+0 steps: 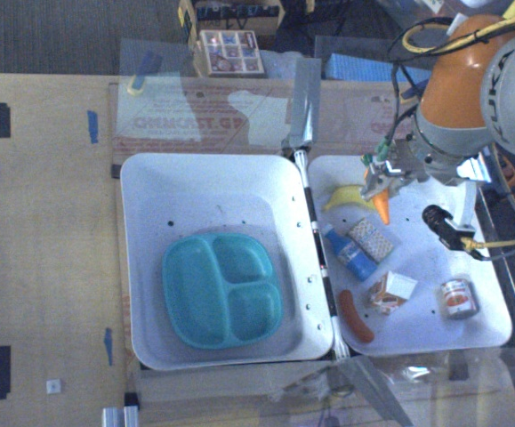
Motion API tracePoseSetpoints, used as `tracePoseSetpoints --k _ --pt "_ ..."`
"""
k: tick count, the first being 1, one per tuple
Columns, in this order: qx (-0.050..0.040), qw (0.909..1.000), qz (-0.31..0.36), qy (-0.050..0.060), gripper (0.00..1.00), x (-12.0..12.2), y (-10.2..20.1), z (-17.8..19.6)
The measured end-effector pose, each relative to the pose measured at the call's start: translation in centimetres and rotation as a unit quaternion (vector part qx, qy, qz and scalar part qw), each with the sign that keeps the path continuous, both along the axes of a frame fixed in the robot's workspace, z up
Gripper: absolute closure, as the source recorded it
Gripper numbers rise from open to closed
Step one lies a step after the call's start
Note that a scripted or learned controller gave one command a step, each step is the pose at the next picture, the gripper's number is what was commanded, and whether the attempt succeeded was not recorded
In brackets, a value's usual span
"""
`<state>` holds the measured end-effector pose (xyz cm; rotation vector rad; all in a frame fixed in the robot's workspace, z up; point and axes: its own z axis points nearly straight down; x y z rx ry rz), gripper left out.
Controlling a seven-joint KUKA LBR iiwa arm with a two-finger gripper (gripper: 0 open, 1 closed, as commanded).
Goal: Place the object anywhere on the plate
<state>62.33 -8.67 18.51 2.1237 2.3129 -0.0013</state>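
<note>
The claw [380, 178] hovers at upper right of the frame over the yellow plastic banana [346, 197] and orange carrot [381, 207]; its opening cannot be determined. The teal three-compartment plastic plate [221, 289] lies in the left white bin [150, 194], positioned to receive the object.

Left bin [150, 185]: wide open around the teal divided plate [221, 289], clear floor on its far side. Right bin [493, 327] is crowded — banana [346, 198], carrot [381, 207], blue bottle [350, 254], sausage [356, 317], small carton [392, 292] and can [458, 298] leave narrow gaps; the arm [470, 87] looms over its far right corner.

Matt teal plastic plate [221, 289], smooth white plastic bins [150, 194], cardboard box [230, 7]
</note>
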Motion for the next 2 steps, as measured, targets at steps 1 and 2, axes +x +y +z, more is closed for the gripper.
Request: tracePoseSetpoints --k 1,2 --pt "0.0012 0.9983 0.058 0.001 1.0 -7.5 6.5 -0.1" --pt "0.0012 0.9932 0.116 0.002 1.0 -10.6 15.0 1.3"
